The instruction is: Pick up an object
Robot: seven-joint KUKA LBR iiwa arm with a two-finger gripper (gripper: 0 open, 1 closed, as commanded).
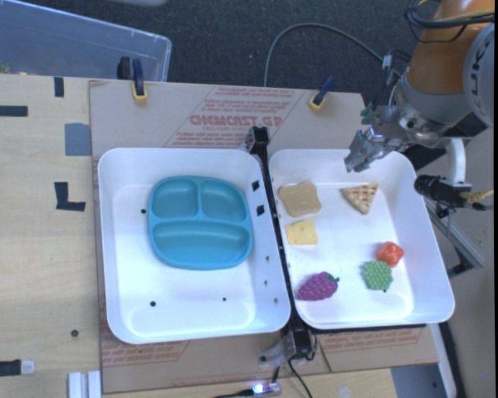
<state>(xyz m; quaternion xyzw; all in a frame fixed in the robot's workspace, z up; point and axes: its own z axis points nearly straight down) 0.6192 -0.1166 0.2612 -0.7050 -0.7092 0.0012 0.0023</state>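
Observation:
The right bin holds a tan toast slice, a yellow cheese square, a pizza wedge, a red tomato, a green broccoli piece and a purple grape bunch. My gripper hangs over the bin's far edge, just above and beyond the pizza wedge, apart from it. I see nothing between its fingers.
The left bin holds a blue divided plate. Black clips join the bins along the middle divider. Yellow and blue clamps pin the cardboard at the back. A cable arcs behind the right bin.

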